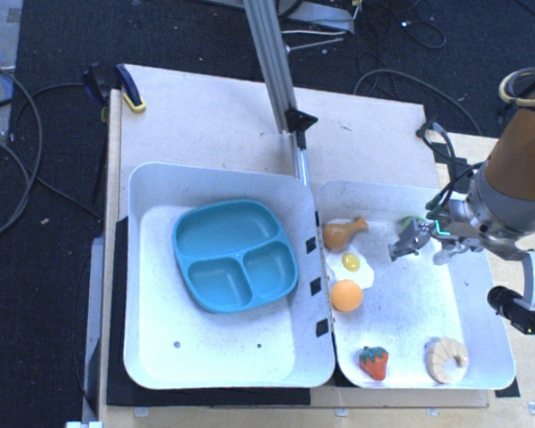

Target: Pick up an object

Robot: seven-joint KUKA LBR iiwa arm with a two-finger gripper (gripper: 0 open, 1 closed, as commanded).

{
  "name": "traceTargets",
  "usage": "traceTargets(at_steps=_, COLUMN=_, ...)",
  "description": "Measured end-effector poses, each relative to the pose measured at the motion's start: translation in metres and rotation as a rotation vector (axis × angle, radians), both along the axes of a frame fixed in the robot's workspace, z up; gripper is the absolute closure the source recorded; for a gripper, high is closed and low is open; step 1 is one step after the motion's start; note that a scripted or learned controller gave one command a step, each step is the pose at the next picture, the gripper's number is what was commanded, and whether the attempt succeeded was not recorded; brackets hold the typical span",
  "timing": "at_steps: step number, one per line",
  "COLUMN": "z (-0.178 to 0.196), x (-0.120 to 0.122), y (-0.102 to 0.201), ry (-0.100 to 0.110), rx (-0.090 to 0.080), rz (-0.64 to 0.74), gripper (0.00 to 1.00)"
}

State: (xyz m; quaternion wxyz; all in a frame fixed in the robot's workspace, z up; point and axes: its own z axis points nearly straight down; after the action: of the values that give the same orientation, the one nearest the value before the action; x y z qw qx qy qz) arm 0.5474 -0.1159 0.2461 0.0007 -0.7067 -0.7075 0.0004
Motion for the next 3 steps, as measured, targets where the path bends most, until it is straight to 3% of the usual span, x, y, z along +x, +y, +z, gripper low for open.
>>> traceTargets(at_steps=1, z=0.001, x=0.0, y=0.0, ry=-0.001, rx=0.0, rz=0.0, gripper=0.0)
traceTargets(at_steps=3, z=-0.11, x=-0.008, y=0.002, ry=0.001, rx=0.0, rz=-0.003, gripper=0.0)
